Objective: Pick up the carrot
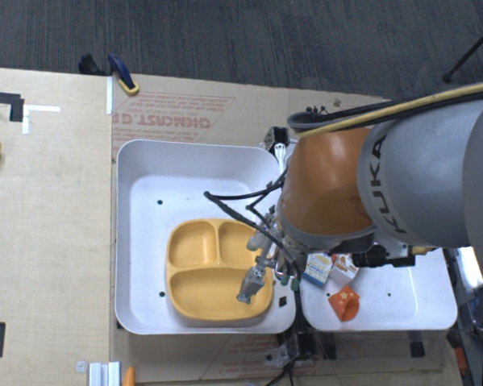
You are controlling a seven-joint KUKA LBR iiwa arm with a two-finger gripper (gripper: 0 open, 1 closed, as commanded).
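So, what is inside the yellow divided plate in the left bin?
The yellow plate shows bare compartments; the gripper hangs over its right side and covers part of it. The carrot lies in the right bin.

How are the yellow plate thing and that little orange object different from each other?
The yellow divided tray sits in the left bin, while the orange carrot lies in the right bin. The tray is much bigger than the carrot. The tray is broad, flat and split into compartments; the carrot is a small, chunky lump. The gripper hangs over the tray, away from the carrot. Both rest on a white bin floor.
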